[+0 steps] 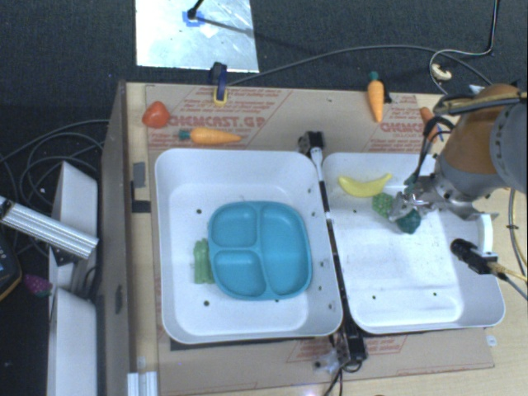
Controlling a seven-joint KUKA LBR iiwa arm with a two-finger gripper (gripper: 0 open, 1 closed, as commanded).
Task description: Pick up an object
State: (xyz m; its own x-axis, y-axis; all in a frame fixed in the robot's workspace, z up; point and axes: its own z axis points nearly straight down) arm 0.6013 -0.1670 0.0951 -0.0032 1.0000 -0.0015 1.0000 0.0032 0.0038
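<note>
My gripper point(411, 202) is low in the right bin point(412, 295), near its back right, with the arm reaching in from the right. A small dark teal object point(407, 222) lies directly under it, touching or nearly touching. Just left of the gripper sits a green broccoli-like piece point(382, 204). A yellow banana point(364, 186) lies behind that, near the bin's back wall. In the left bin point(177, 221) a blue divided plate point(260, 250) rests in the middle, with a light green piece point(201, 261) against its left edge.
On the cardboard behind the bins lie an orange carrot point(210, 136), a red tomato-like piece point(155, 115) and a second carrot point(376, 98). A blue clamp point(219, 82) grips the board's back edge. The front half of the right bin is bare white floor.
</note>
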